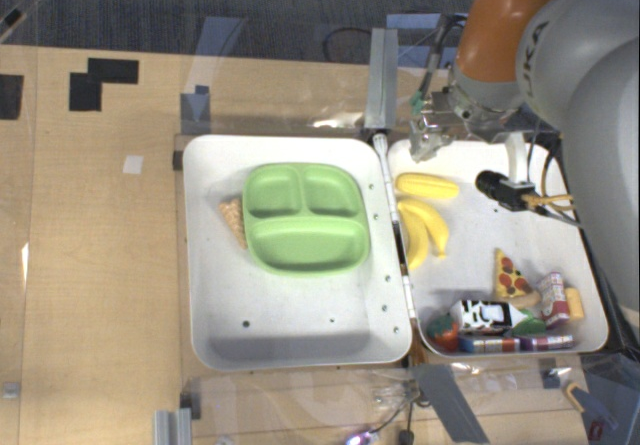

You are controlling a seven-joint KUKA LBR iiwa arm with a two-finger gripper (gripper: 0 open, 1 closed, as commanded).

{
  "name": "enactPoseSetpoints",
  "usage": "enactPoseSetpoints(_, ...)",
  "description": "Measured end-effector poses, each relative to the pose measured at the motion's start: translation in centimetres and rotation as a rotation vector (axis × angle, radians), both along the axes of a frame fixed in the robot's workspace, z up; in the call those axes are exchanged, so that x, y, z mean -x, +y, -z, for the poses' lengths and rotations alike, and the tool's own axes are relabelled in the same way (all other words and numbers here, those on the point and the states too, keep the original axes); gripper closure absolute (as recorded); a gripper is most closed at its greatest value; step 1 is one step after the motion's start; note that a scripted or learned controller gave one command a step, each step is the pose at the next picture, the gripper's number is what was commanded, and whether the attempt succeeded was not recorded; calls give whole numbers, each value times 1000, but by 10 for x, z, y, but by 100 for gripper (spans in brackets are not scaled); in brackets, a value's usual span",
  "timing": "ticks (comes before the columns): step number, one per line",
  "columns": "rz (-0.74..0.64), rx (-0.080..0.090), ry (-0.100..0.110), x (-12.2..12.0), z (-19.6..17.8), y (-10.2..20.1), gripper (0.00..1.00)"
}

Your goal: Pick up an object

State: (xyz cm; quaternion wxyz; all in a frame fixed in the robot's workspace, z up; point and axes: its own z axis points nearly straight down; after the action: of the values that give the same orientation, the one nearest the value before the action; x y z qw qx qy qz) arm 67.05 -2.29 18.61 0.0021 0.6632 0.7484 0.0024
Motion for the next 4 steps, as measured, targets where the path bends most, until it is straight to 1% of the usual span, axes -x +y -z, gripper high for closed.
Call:
enactPoseSetpoints(1,-1,1,0,0,0,0,0)
enactPoseSetpoints(2,-159,2,2,23,1,-13,0)
enactPoseSetpoints(3,-223,4,3,41,83,-69,0)
enactPoseSetpoints(4,-36,1,-7,45,96,-71,0)
